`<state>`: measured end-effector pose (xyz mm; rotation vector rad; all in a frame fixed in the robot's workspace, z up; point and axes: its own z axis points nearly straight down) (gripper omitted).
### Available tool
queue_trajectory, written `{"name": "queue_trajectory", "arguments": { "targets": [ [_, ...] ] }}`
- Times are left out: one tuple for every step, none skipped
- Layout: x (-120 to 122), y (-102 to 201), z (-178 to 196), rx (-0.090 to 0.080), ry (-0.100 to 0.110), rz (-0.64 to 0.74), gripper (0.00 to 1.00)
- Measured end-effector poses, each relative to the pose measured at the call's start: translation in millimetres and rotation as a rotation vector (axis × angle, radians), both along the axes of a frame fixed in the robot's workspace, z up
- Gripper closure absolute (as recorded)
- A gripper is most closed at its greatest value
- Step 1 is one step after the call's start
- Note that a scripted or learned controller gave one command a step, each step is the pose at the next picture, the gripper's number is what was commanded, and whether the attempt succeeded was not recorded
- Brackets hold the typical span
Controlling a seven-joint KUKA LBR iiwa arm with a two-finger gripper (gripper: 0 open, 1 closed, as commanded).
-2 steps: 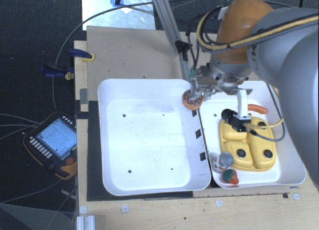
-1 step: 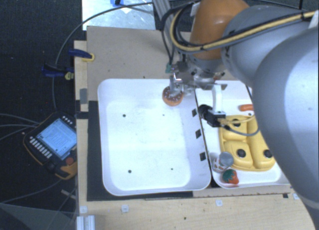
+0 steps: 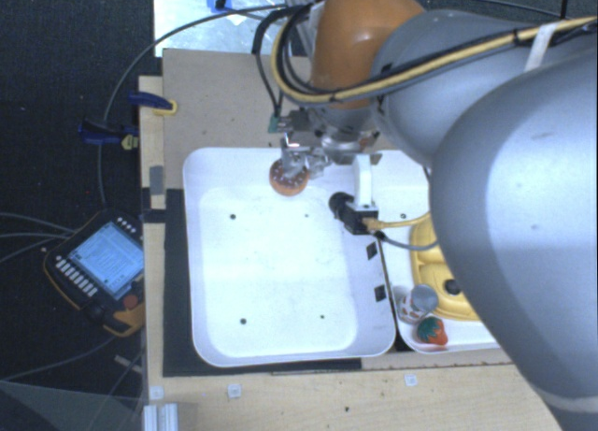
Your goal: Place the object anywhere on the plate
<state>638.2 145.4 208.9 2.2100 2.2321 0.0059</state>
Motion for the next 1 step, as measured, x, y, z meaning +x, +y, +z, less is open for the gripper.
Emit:
{"name": "queue_trajectory", "arguments": {
  "targets": [
    [-0.1,-3.4,0.0,-0.002,0.002,-0.004,0.0]
  ]
}}
